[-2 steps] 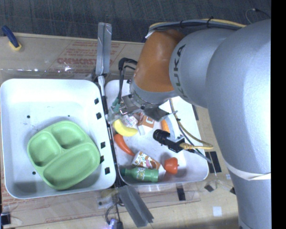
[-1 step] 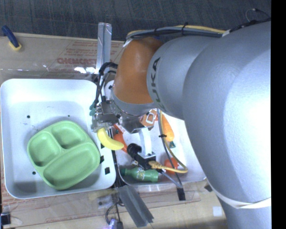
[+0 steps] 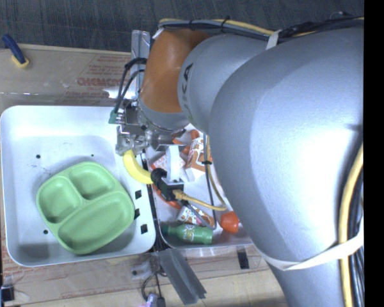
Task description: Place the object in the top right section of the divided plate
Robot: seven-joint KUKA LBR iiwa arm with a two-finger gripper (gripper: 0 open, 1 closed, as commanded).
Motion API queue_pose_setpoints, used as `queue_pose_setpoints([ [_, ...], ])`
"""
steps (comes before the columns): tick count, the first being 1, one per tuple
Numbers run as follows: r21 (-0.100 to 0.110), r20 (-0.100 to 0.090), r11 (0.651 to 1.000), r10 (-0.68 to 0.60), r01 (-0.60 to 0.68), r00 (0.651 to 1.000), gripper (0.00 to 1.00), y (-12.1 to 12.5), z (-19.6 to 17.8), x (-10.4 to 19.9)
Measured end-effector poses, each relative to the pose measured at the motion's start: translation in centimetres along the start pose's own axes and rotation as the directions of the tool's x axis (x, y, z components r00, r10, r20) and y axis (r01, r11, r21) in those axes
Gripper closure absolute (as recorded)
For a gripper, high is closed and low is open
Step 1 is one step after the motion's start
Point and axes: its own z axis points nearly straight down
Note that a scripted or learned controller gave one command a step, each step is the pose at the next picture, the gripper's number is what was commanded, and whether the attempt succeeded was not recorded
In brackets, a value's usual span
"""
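Step in hand: pick-up, judged unfinished; the green divided plate (image 3: 84, 206) in the left bin (image 3: 13, 171) carries nothing. Task's thing: likely the banana (image 3: 136, 169), lying at the wall between the two bins, just below the hand (image 3: 133, 141). Hand: whether spread or pressed together, cannot tell. Next move calls for: a sure grasp, lift, carry left over the plate's top right section. Right bin: a green bottle (image 3: 189, 233), an orange item (image 3: 229, 222), packets.

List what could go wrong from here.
1. The banana sits at the wall between the bins, just below the gripper; it may catch there or drop short.
2. The green plate lies lower left, so it could land in the wrong section.
3. The arm's bulk hides the right bin's clutter.
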Motion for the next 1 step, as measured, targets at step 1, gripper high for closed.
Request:
queue_pose_setpoints([
  [1,0.0,-0.001,0.918,0.396,-0.396,0.918,1.0,0.11,-0.49,3.38],
])
